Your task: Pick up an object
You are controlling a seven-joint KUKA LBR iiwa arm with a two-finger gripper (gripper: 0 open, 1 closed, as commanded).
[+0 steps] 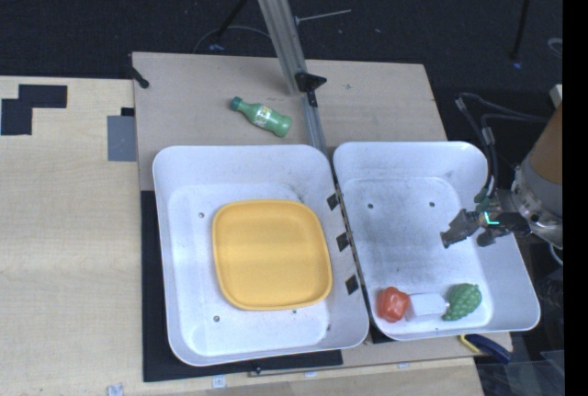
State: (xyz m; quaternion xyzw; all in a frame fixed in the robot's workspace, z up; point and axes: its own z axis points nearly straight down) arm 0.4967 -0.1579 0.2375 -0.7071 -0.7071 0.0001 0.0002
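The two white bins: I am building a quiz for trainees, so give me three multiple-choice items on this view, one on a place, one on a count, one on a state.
1. Where does the green bottle lie?
A. on the bench behind the bins
B. in the left bin
C. in the right bin

2. How many things lie along the right bin's near edge?
A. one
B. three
C. five

3. How does the yellow plate sit?
A. on edge
B. flat
C. leaning on a wall

Answers: 1 A, the green bottle lies on bare board; 2 B, red piece, white piece, green piece; 3 B, the yellow plate rests level in the left bin.
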